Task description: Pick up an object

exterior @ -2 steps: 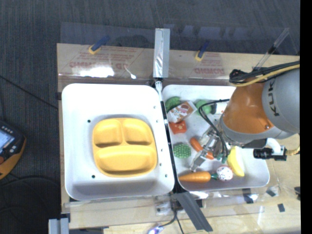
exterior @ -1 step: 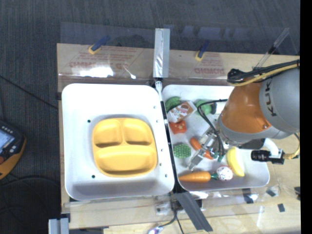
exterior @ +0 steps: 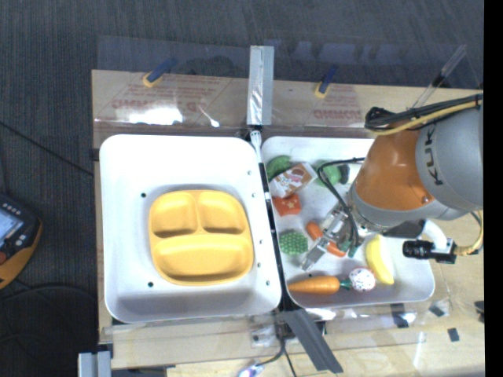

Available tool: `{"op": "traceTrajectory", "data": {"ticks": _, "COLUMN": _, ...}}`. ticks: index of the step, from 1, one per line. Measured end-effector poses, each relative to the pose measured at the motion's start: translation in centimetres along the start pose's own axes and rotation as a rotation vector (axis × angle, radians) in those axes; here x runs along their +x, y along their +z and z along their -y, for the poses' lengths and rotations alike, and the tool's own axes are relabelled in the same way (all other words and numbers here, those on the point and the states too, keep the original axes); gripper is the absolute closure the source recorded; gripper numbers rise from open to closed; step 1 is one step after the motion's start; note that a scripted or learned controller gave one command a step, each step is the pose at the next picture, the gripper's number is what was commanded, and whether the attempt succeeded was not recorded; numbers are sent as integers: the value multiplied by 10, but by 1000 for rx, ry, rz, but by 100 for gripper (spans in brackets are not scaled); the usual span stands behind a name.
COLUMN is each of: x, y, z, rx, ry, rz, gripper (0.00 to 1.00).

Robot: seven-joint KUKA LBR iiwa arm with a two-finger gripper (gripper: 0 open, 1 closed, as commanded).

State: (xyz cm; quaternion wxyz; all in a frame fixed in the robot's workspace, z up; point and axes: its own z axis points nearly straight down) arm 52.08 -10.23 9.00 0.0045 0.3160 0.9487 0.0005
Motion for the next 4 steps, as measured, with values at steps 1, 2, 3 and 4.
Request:
{"op": "traceTrajectory", "data": {"ticks": 1, "x": -1, "y": 0, "z": -8, "rx": 1, "ry": 20, "rz": 3, "gripper": 0}}
{"op": "traceTrajectory", "data": {"ticks": 2, "x": 1, "y": 0, "z": -8, "rx": -4, "ry": 65, "rz": 5, "gripper": 0}}
{"op": "traceTrajectory", "data": {"ticks": 3, "x": 1, "y": 0, "z": -8, "rx": -4, "ry": 65, "rz": 6, "gripper": 0}}
{"op": "traceTrajectory", "data": {"ticks": 4, "x": -14, "y": 0, "z": -17, "rx": -1, "ry": 103, "rz": -1, "gripper": 0}}
